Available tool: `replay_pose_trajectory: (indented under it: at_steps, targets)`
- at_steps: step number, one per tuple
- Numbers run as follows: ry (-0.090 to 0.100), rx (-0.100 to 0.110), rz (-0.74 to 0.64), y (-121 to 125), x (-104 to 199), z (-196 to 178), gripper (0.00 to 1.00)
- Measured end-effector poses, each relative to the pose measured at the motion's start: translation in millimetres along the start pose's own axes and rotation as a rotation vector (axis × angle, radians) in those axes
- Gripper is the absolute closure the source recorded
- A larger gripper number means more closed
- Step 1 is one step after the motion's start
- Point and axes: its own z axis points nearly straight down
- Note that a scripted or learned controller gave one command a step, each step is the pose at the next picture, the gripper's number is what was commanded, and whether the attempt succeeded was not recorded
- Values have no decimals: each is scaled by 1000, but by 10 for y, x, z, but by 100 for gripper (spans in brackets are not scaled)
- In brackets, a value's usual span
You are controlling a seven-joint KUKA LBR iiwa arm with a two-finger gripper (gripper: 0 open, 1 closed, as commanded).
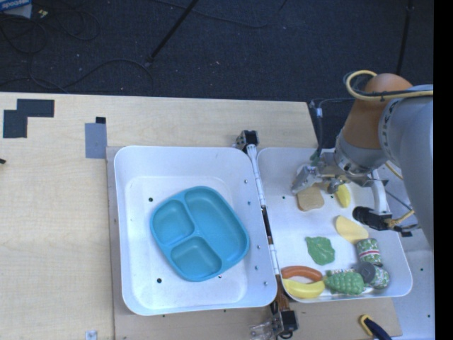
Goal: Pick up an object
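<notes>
Arm (396,129): grey with orange band, reaching in from the right, wrist low over the far part of the right bin.
Gripper (309,180): down near the floor of the right bin (283,222), just above the tan piece; finger spread not readable from this slant, nothing seen between them.
Tan piece (310,200): flat, beige, just below the gripper tips; contact not clear.
Small yellow item (342,195): just right of the tan piece, under the wrist.
Yellow wedge (350,228): mid right bin, nearer the right wall.
Green leafy item (320,249): centre of right bin, apart from the gripper.
Near-edge cluster: red sausage (301,271) above a banana (304,287), beside a bumpy green item (345,282); patterned cans (369,251) at the right.
Left bin (124,225): holds a blue three-compartment plate (199,232), set at an angle.
Bench (49,225): pale wood around both bins.
</notes>
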Motion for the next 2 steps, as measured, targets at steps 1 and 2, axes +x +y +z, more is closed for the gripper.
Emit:
replay_pose_trajectory:
  at_steps: [1, 2]
  targets:
    - [3, 2, 5, -1287, 267, -14, 0]
    - [6, 3, 11, -1285, 260, -96, 100]
